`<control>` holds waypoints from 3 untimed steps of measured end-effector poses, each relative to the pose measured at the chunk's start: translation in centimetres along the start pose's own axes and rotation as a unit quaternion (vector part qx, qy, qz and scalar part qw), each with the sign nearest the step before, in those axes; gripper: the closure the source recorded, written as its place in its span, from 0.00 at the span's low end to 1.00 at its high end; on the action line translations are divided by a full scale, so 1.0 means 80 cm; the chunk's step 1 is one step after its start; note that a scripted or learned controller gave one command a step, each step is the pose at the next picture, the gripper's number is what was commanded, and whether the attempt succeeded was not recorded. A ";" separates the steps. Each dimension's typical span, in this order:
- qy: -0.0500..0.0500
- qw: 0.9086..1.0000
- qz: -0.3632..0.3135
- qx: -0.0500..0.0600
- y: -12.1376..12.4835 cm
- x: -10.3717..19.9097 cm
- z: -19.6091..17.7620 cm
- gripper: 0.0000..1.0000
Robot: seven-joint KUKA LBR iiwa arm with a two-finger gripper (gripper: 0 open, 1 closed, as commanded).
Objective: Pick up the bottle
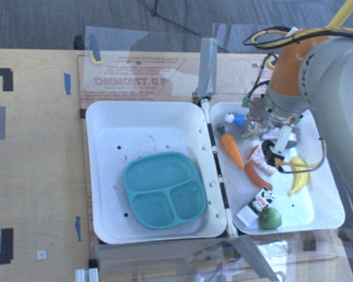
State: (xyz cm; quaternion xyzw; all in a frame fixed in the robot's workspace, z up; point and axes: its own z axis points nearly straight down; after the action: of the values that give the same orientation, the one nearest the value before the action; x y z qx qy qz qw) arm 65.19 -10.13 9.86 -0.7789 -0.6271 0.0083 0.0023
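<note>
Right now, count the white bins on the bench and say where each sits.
2. The left bin holds a teal divided plate; the right bin, touching it, holds the toys, with the arm above. None seems hidden.

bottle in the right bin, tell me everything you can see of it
The bottle looks like a small blue plastic one with a white cap at its left end, lying on its side near the back of the right bin. Its right part is hidden under the gripper, so its full length is unclear. The carrot lies just in front of it; whether they touch is unclear.
</note>
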 end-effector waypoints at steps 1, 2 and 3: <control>0.005 1.000 -0.004 -0.008 -0.001 0.080 -0.187 1.00; 0.005 1.000 -0.004 -0.007 -0.001 0.080 -0.186 0.00; 0.004 0.997 -0.081 -0.008 -0.027 0.002 -0.007 0.00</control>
State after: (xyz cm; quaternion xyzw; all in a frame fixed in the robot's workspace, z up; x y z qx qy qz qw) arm 63.09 -9.53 10.48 -0.7254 -0.6883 -0.0005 -0.0004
